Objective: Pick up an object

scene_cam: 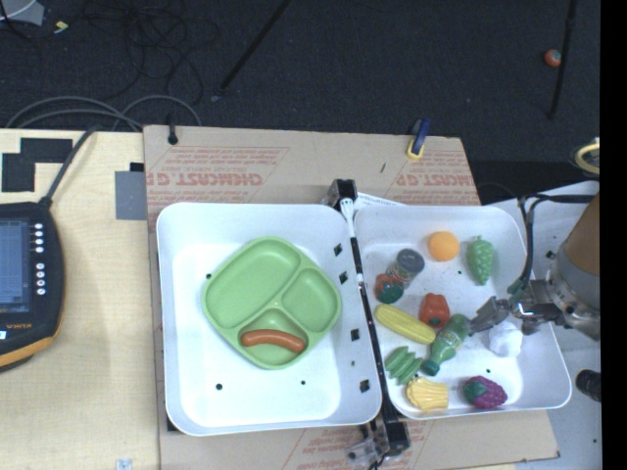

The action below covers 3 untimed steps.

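Green bottle [448, 344] just beside end effector [490, 313]

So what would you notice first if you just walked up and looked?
Probably the big green plate in the left bin, with a toy hot dog lying in its front section. Next, the colourful pile of toy food in the right bin: an orange, green grapes, corn and a purple berry. The gripper reaches in from the right, beside a green bottle.
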### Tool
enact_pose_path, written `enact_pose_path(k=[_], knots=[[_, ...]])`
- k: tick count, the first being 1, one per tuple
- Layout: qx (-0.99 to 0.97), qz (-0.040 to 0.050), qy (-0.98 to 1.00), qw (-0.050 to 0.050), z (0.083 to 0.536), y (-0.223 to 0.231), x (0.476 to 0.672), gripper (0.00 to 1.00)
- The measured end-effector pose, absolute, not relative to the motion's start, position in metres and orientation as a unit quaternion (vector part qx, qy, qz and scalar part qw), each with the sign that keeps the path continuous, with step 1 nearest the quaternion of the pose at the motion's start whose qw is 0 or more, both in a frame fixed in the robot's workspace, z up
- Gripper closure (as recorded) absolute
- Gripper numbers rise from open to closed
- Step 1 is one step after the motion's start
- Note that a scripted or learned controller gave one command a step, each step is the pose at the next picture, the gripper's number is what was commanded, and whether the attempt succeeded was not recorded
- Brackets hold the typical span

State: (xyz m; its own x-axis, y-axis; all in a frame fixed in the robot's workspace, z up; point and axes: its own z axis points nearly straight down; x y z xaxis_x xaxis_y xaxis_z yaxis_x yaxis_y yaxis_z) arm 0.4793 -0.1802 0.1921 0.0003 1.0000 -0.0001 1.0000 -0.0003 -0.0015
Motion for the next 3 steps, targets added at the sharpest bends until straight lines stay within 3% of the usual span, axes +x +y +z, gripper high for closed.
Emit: enact_pose_path(k=[1, 2, 3], knots=[[-0.701, -0.0004, -0.713, 0.005, 0.186, -0.014, 0.475, 0.00], [-0.705, -0.0065, -0.709, -0.004, 0.368, 0.025, 0.478, 0.00], [-0.706, -0.0063, -0.708, -0.005, 0.536, 0.029, 0.476, 0.00]])
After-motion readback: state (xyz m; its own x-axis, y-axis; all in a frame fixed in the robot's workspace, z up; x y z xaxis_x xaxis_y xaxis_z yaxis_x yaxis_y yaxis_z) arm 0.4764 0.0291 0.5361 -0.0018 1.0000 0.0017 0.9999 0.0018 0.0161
